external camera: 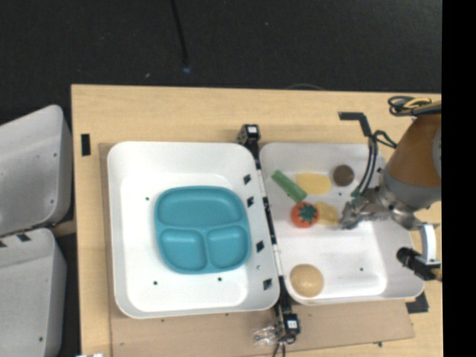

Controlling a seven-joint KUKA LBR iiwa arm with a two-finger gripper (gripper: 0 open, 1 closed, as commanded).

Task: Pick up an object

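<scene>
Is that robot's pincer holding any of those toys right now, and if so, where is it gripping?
It cannot be told. The pincer is low in the right bin, beside a yellow piece, but nothing is clearly gripped.

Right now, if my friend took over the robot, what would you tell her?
Gripper: low in the right bin, beside the small yellow piece. I can't tell if it is open or shut, and nothing shows in its grasp.
Things in the right bin: red tomato toy, green stick, pale yellow piece, brown ball, tan round bun at the near corner.
Left bin: holds the teal divided plate.
Done: no pickup shows.
Left: grab one object and lift it.
</scene>
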